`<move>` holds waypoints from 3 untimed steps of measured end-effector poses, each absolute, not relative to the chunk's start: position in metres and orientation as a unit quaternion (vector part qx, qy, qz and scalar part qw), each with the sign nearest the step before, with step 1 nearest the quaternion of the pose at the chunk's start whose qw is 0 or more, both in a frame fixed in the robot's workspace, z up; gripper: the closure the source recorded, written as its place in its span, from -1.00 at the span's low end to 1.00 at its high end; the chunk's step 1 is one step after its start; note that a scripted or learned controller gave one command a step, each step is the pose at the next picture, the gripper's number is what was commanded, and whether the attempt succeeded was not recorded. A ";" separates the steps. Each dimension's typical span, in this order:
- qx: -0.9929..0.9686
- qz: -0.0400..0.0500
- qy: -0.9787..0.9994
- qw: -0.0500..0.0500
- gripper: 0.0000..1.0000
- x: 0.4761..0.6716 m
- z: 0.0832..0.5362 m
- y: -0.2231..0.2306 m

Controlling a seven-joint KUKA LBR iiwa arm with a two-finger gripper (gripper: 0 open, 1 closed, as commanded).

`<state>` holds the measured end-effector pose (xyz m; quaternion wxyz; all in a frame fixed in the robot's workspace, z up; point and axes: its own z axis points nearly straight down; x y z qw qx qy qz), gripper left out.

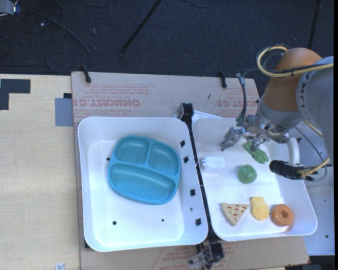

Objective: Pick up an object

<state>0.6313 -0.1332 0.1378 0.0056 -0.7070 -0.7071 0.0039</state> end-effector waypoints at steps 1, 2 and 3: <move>-0.707 0.002 -0.707 0.003 -1.00 0.631 0.082 -0.133; -0.707 0.002 -0.707 0.004 1.00 0.632 0.094 -0.133; -0.707 0.001 -0.708 0.001 1.00 0.636 0.153 -0.131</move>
